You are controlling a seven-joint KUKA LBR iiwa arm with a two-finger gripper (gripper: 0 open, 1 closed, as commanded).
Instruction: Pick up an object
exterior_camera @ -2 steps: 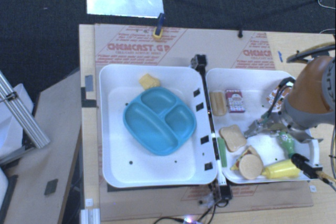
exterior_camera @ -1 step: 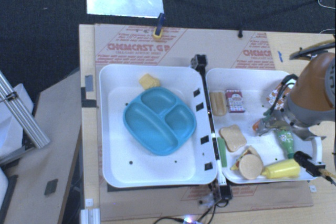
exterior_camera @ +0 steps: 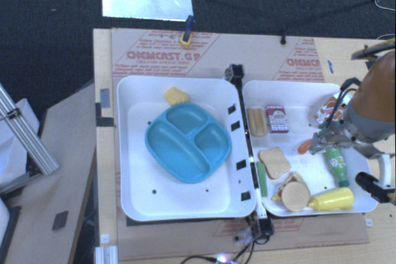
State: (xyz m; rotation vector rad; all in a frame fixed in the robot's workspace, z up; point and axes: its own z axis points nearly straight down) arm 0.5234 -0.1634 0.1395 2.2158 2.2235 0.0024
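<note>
A blue plate (exterior_camera: 187,142), yellow bottle (exterior_camera: 332,199) and green bottle (exterior_camera: 337,165) in white bins (exterior_camera: 136,195).

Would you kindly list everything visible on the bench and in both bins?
Bench: one, tan.
Bins: two, white, left bin, right bin.
Divided plate: one, blue, left bin.
Yellow piece: one, behind the plate.
Red box: one, right bin.
Bread roll: one, tan, beside the box.
Toast slice: one, tan.
Bun: one, tan.
Yellow bottle: one, lying.
Green bottle: one, lying.
Arm: one, right.
Gripper: over the right bin.
</note>
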